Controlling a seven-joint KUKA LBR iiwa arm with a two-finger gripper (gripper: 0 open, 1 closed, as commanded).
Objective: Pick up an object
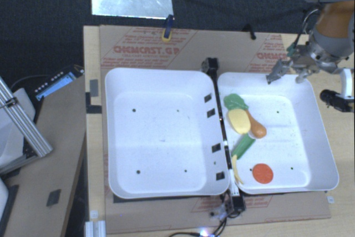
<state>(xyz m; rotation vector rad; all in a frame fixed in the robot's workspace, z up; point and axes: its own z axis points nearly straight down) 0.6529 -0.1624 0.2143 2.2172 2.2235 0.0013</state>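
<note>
Toys (pixel 244 122) along right bin's (pixel 310 136) left wall; gripper (pixel 285 76) apparently spread, unladen, above far rim.

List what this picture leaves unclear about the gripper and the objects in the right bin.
- Gripper: small and dark over the right bin's far rim; its height above the rim cannot be judged.
- Arm: cut off by the right edge.
- Green object: partly covered by the yellow object.
- Thin yellow piece: lies along the bin wall, too small to identify.
</note>
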